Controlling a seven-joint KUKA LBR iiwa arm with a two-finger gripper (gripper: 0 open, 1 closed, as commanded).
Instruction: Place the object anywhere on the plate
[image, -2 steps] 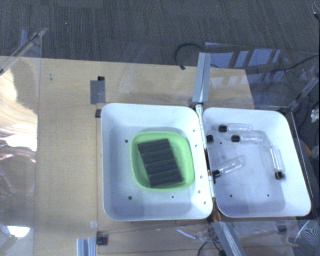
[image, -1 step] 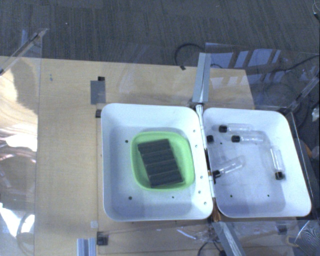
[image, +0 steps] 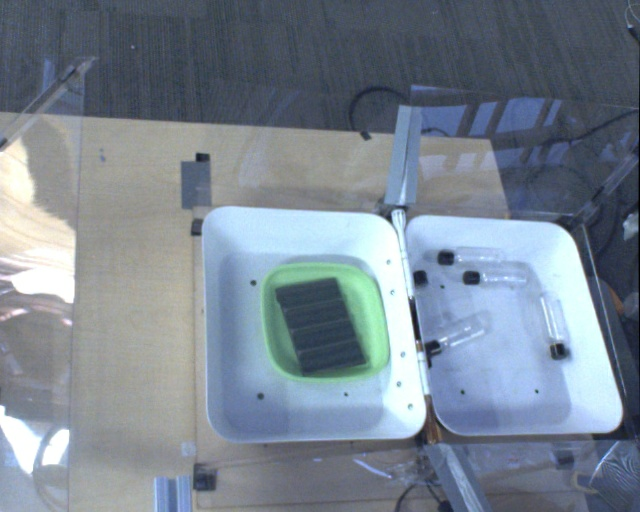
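Table (image: 110, 330), light wood, w/ a small black bracket (image: 204, 479) at its near edge, just below the L bin's corner.

L bin (image: 232, 400): white, shallow. Green plate (image: 274, 330) sits roughly mid-bin, a bit toward the R wall. Dark grey ribbed block (image: 320, 325) lies flat on the plate, fully inside the rim, turned slightly off-square to the bin.

R bin (image: 500, 415): white, touching the L bin along the centre seam. Near half is bare floor. Four clear vials w/ black caps, all lying down:
- vial A (image: 458, 333), tilted, cap end toward the seam, nearest the L bin.
- vial B (image: 552, 320), near the R wall, lengthwise near-to-far, cap at the near end.
- vial C (image: 497, 275), crosswise, cap to the L.
- vial D (image: 470, 257), just behind C, about parallel, cap to the L.
Small black bit (image: 420, 278) by the seam; can't tell if it's a loose cap.

Vials are well apart from the plate, none touching it.

Behind the bins: grey metal post (image: 403, 160) rising from the seam, black cable (image: 372, 103), then dark carpet (image: 250, 50).

End effector: open or closed, can't tell.
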